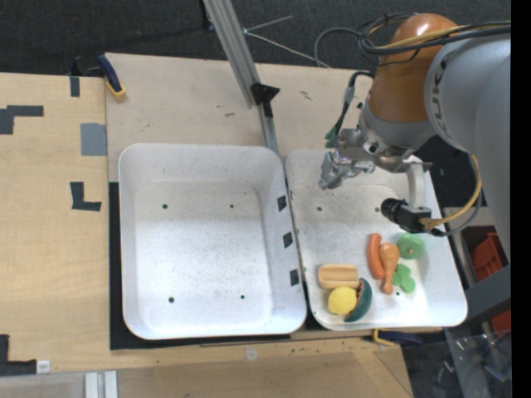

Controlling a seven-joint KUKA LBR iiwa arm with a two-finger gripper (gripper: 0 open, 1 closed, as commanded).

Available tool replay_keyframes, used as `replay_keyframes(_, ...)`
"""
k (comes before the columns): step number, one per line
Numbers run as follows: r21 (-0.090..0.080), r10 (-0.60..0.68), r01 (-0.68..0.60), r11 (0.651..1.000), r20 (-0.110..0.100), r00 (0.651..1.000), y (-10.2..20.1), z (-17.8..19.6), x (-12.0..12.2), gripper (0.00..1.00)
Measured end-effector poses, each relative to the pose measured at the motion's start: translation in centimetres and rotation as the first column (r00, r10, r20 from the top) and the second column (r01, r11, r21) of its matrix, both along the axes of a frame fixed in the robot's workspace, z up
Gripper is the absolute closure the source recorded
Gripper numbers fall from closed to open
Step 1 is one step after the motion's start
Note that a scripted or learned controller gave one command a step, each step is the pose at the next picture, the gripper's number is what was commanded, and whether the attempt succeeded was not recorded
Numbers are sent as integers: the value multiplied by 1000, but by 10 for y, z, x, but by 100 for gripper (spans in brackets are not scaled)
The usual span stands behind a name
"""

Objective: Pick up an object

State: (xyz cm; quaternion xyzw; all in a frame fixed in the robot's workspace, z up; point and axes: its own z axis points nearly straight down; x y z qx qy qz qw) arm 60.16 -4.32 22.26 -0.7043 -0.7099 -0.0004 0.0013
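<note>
The grey arm with its orange band [411, 65] reaches in from the right and hangs its gripper [336, 172] over the far end of the right shallow white plastic bin [440, 309], above bare bin floor; the view is too coarse to tell how the gripper stands, and nothing can be seen held in it. The toy foods lie well apart from the gripper, bunched at the near end of that right bin: a tan bread-roll-shaped piece [338, 275] with a round yellow lemon-like toy [341, 301] just below it, a dark green curved piece [362, 301] hugging the yellow one's right side, a slim red-orange carrot-like toy [376, 255] beside a paler orange one [388, 266], a round light green toy [410, 245] to their right, and a small leafy green piece [405, 279] under it. The left white bin [133, 172] sits touching the right one on the pale wooden surface [50, 189]
</note>
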Motion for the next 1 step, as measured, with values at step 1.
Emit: replay_keyframes(1,-1,-1,1,1000,1,1000,53,10,3,100)
